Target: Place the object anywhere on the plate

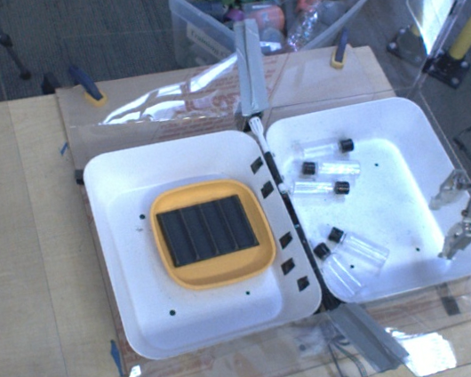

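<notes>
From my station I see the end effector (451, 218) at the outer right rim of the right bin (387, 125), low on that side. Its two metal fingers (449, 190) are spread apart with nothing between them, so it is released.

The yellow plate (221, 272) sits near the middle of the left bin (141, 317), flat on the bin floor. A dark ribbed slab (207, 231) lies on it, covering most of its inner area, its ribs running from the near side to the far side. I cannot tell whether this slab is a loose thing or part of the plate.

The clear vials (316, 187) with black caps lie scattered on the floor of the right bin, all on their sides. Some rest in the far half and some in the near half, close to the wall shared with the left bin. All of them are well apart from the plate and from the end effector.

Both bins rest side by side on the wooden table (24, 265). Beyond them stands a clear tub (193, 1) of mixed coloured items.
</notes>
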`<action>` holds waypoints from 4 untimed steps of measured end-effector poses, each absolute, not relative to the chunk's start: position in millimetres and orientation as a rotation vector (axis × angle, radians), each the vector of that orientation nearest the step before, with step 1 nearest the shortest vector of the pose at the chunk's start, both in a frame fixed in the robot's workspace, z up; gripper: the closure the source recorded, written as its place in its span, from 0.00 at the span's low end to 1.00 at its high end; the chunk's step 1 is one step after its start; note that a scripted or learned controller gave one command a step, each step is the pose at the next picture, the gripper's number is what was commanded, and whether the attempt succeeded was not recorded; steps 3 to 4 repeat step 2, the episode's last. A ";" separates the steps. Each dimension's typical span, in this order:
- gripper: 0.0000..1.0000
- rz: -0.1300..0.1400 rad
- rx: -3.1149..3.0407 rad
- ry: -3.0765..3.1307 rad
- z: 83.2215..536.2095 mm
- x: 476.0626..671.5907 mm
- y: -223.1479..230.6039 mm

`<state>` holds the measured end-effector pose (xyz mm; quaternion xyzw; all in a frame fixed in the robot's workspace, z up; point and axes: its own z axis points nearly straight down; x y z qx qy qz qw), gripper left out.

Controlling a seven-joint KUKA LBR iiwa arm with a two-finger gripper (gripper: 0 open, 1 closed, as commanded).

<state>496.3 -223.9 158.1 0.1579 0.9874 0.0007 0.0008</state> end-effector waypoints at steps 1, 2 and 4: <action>0.00 0.000 0.320 3.118 244.1 556.6 -223.6; 1.00 0.002 0.327 3.108 255.1 558.0 -224.6; 1.00 0.002 0.327 3.108 255.1 558.0 -224.6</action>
